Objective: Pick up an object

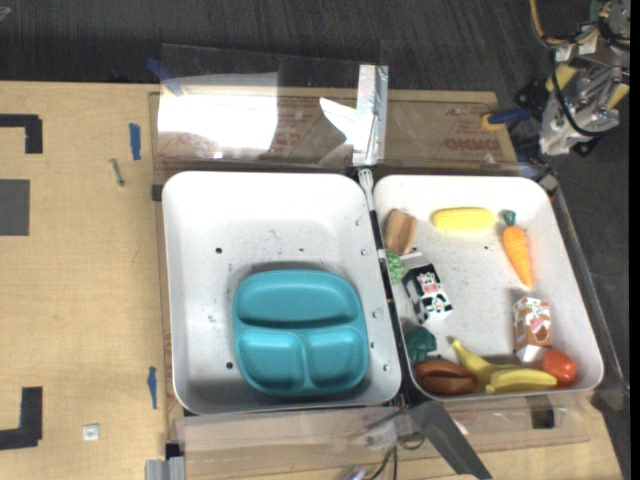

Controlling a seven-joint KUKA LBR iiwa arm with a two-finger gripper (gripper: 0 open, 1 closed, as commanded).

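Note:
The right bin [560, 218] holds several toy foods. A yellow piece [462, 220] and an orange carrot [517, 253] lie toward the back, with a brown bread-like piece [400, 233] near the bin's left wall. A black-and-white carton [428, 293] lies in the middle and a small printed box [531, 323] stands at the right. Along the front lie a banana [500, 370], a red tomato [560, 367], a brown piece [445, 376] and a dark green piece [419, 343]. My gripper [580, 108] hangs beyond the bin's back right corner, over the dark floor, apart from all of them.
A teal divided plate [300, 330] lies in the front half of the left bin [200, 218]. A clear plastic sheet and a silver upright post [370, 113] stand behind the bins. Cables hang around the arm's wrist at the top right.

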